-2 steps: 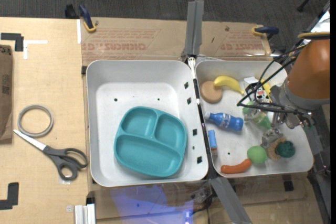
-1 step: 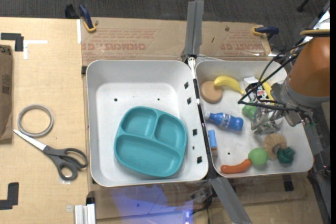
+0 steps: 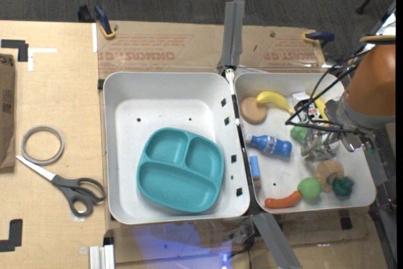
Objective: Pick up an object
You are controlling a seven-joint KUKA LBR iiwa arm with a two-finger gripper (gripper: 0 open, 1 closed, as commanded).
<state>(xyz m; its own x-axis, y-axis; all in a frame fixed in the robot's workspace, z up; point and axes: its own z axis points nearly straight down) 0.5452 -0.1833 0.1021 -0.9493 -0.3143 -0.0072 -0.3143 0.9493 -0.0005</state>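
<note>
Grey gripper, right of frame, in the right bin; finger state cannot be told. Blue bottle lies just left, long axis left-right.

You see: teal tray, yellow banana, blue bottle, green ball, orange carrot, white bins, grey-handled scissors.

A teal divided plate lies in the left bin. Right of it, the gripper hangs over the right bin, beside a blue bottle.
</note>
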